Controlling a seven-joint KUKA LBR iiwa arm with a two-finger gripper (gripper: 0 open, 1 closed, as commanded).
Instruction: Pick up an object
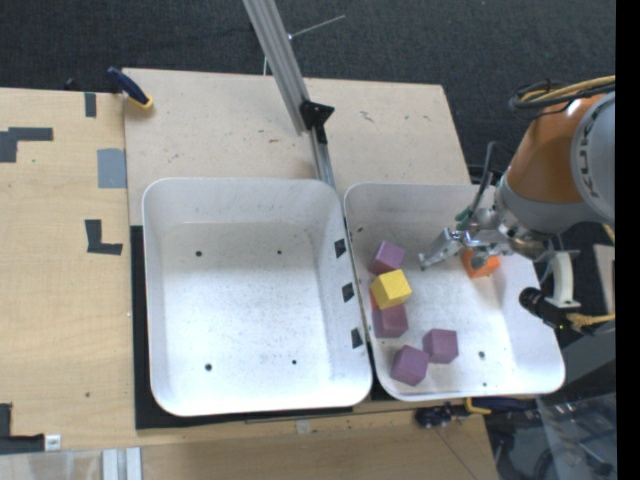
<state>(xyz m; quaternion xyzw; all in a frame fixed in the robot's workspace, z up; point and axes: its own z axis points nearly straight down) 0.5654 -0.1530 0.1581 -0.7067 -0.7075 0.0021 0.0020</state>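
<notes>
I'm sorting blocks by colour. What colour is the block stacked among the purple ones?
Yellow, clearest in the camera view, right bin.

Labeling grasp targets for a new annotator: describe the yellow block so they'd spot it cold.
Look at the right-hand white bin, the one the arm reaches into. Near its left wall sits a loose cluster of small cubes. The yellow cube is the only non-purple one there, resting between the purple cube above it and another purple cube just below.

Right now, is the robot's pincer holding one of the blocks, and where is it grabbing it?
It cannot be told. The pincer sits in the right bin, with an orange object beside it, but the view doesn't show anything between its tips.
</notes>
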